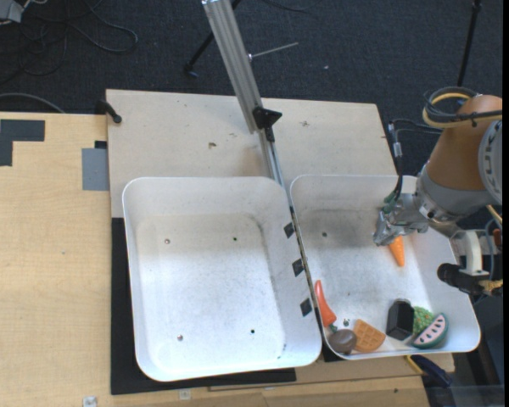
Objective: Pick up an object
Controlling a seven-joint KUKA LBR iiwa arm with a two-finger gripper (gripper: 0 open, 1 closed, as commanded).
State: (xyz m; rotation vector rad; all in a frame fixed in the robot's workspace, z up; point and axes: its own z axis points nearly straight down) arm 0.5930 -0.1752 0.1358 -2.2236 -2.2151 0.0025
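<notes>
My gripper (391,232) is low over the right bin (356,195), near its right wall. An orange toy carrot (397,252) sticks out from under the fingers, pointing toward the front. A bit of green (393,200) shows on the far side of the gripper, so the fingers look closed around the carrot's middle. I cannot tell whether the carrot is off the bin floor. Other toys lie in the right bin's front corner: a red chilli (323,303), a brown round piece (343,341), an orange waffle-like piece (368,337), a black block (399,319) and a watermelon slice (431,331).
The left bin (144,227) sits beside the right one, with a divider carrying black clips (295,265) between them. A slanted aluminium post (237,58) rises from behind the bins. The arm's orange-banded body (458,164) fills the right side.
</notes>
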